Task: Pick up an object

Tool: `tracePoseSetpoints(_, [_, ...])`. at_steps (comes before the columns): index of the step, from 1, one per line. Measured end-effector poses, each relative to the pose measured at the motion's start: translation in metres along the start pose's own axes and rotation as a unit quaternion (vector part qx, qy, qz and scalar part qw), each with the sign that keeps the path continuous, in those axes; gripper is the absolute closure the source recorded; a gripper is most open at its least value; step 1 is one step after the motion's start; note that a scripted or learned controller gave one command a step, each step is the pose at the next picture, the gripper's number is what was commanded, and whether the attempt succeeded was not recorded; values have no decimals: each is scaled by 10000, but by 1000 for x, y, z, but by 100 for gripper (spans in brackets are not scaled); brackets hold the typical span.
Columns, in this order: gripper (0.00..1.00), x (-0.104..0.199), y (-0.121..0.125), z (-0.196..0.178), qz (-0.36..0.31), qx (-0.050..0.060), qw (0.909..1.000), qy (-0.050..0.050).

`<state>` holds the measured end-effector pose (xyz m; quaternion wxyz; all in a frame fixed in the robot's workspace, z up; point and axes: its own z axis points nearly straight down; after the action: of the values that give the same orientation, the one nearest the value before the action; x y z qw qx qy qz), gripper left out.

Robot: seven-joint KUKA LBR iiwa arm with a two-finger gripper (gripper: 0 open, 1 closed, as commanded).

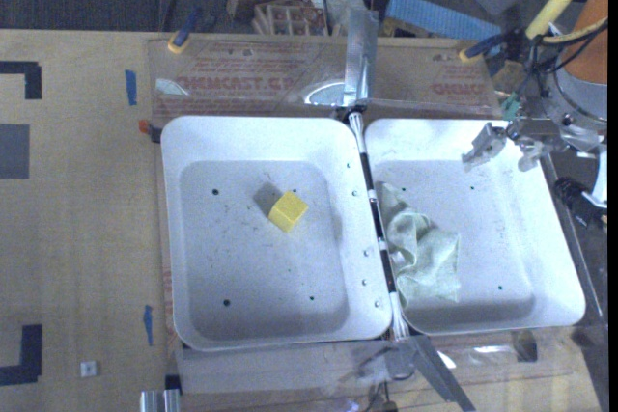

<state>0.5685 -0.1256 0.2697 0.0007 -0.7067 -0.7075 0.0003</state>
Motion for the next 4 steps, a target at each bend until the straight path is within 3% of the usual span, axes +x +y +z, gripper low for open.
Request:
tracePoseSetpoints(1, [0, 88, -29, -27, -15, 8, 10000, 2])
tracePoseSetpoints(2, [0, 123, -89, 51, -1158, 7, 9933, 1])
tracePoseSetpoints(3, [0, 189, -89, 85, -3327, 2, 9430, 1])
tracePoseSetpoints(4, [0, 162, -88, 42, -2866, -27, 9581, -11])
